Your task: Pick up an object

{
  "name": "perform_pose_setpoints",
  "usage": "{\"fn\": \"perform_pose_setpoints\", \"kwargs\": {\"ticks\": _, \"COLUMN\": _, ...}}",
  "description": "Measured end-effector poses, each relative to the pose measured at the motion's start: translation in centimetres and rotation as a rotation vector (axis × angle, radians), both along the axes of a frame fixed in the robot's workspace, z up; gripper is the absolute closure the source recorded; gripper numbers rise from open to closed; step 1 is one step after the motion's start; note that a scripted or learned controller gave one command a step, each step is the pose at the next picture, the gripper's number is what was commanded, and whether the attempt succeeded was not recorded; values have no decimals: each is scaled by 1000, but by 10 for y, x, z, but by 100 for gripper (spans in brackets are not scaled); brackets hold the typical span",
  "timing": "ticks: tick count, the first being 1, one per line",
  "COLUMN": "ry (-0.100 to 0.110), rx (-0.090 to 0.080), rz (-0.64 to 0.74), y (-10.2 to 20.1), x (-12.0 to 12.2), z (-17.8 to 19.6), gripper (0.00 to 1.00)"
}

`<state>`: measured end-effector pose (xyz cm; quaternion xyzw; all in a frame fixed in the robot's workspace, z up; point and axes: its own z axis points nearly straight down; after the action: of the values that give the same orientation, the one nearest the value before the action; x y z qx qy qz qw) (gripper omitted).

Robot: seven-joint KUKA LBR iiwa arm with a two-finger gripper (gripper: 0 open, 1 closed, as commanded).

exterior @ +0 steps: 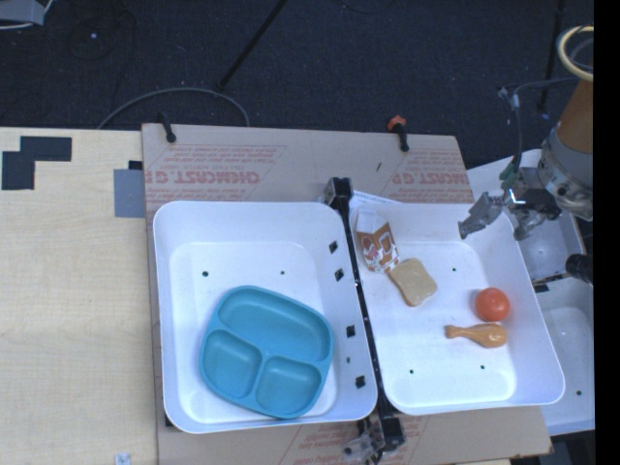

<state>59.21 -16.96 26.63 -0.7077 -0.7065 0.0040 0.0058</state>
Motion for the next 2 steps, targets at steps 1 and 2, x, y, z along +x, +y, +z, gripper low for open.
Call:
{"fn": "perform_pose_setpoints", "kwargs": {"ticks": 1, "ry": -11, "rx": -2, "rz": 2, "y": 0, "x": 2, "z": 7, "gripper": 0}}
{"fn": "perform_pose_setpoints", "kwargs": {"ticks": 2, "ry": -5, "rx": 0, "rz": 2, "y": 9, "x": 1, "z": -55, "gripper": 0}}
